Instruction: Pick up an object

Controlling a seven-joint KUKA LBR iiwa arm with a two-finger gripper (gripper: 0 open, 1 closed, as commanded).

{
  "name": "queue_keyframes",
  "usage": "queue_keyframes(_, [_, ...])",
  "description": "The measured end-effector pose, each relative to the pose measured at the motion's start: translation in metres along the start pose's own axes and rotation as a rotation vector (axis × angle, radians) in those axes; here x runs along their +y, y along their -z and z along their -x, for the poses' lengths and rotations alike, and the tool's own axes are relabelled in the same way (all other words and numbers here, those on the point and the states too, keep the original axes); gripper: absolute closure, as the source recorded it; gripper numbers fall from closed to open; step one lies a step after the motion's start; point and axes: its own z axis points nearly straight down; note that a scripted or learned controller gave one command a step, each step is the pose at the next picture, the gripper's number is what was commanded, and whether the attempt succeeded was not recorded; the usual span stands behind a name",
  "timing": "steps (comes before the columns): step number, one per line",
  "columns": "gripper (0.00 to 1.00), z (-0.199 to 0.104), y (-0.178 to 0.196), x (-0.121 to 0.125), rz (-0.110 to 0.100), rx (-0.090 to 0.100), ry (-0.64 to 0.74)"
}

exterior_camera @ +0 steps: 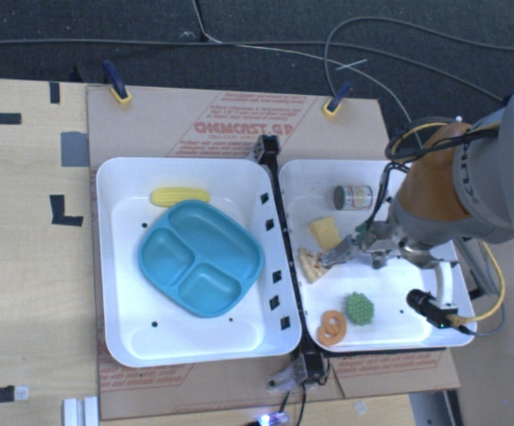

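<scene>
The grey arm enters from 3 o'clock over the right bin (416,337), its gripper (335,257) low near that bin's left side. The fingers are too small and blurred to judge; I cannot tell how far apart they stand or whether anything sits between them. A pale crumpled object (310,265) lies just at 9 o'clock of the tip, possibly touching it. A yellow block (325,232) sits at 12 o'clock of the tip, a small jar (353,197) beyond it. A green knobbly ball (359,308) and an orange ring (332,327) lie toward 6 o'clock. The left bin (114,264) holds a blue divided tray (201,257) and a yellow corn cob (180,197).
</scene>
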Motion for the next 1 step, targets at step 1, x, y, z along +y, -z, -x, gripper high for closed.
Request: queue_keyframes(1, [1.00, -0.0034, 0.0133, 0.0030, 0.007, 0.006, 0.002])
